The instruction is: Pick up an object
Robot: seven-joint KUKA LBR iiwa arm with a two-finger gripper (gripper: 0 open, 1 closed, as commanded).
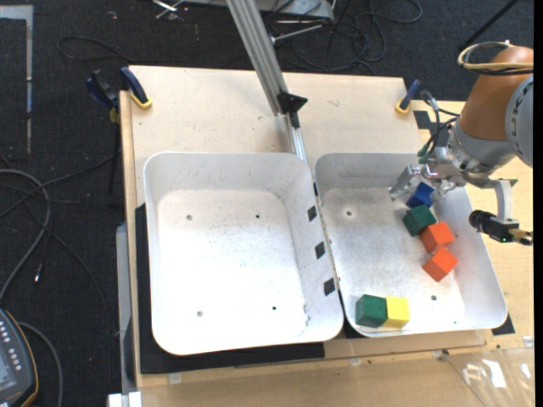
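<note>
From the fixed camera above the worktop (254,108), the main risk is crowding: the blue block (420,197) sits touching the dark green block (417,220), which in turn touches an orange block (438,235), with a second orange block (440,264) just below, all in a tight string near the right bin's (356,176) far right side. A closing grip there could wedge a neighbour in with the target, shove the string apart, or pinch only a corner so the block slips out on the lift; the bin wall close behind leaves little room to correct. The jaws (414,183) sit low over the blue block's upper edge, and whether they are spread or closed cannot be told, since the metal parts blur into the block and the bin's white floor; nothing is plainly held. The arm (492,108) comes in from the right, its orange band above the wrist, the wrist bent down and leftward into the bin's upper right part. A green block (371,309) and a yellow block (397,311), touching side by side, lie well apart near the bin's near edge and would be an easier pick. The left bin (170,176) holds no blocks.
</note>
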